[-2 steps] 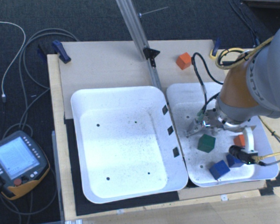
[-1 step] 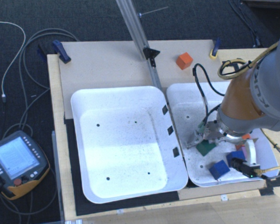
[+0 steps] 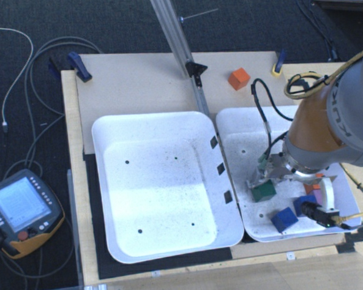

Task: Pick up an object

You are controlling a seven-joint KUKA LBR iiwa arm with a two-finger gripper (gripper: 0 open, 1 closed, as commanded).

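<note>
The right bin (image 3: 242,140) holds several small objects. A green block (image 3: 264,192) lies near its middle, and my gripper (image 3: 261,178) hangs directly over the block's upper edge, touching or nearly touching it. The wrist hides part of the block. A blue block (image 3: 284,219) sits near the bin's front wall. A second blue piece (image 3: 306,202) lies further right, next to a white piece (image 3: 327,192) and a small red piece (image 3: 317,186).
The left bin (image 3: 153,186) stands beside the right one. An orange cube (image 3: 239,78) rests on the bench behind the bins. A slanted metal pole (image 3: 176,34) rises at the back, and black cables (image 3: 262,106) loop over the right bin.
</note>
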